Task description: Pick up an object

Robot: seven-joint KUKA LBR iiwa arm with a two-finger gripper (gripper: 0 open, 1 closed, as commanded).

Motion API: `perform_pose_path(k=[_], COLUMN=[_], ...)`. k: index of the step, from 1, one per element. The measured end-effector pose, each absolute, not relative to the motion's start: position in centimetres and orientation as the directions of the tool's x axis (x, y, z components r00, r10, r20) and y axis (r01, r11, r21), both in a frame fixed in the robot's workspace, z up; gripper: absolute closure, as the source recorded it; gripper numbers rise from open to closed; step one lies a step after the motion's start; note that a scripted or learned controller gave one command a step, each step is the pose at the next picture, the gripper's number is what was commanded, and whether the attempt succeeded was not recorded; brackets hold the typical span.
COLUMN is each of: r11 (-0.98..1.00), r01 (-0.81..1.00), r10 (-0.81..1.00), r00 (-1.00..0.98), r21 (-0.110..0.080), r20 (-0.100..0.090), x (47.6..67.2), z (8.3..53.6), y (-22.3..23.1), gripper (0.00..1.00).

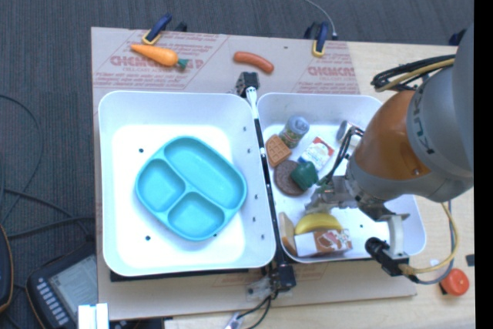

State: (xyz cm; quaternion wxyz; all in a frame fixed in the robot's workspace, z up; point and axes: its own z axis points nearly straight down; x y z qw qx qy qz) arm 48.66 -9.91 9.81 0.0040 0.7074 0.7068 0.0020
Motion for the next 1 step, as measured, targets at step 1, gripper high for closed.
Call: perform_pose_path(k=[1], r11=[-0.001], r01=[1.0], r10=[1.0], r00=[0.001], r21=[0.008], r20=[-0.003], x=[48.63], z=[9.78], y=[-9.9], gripper=[0.0])
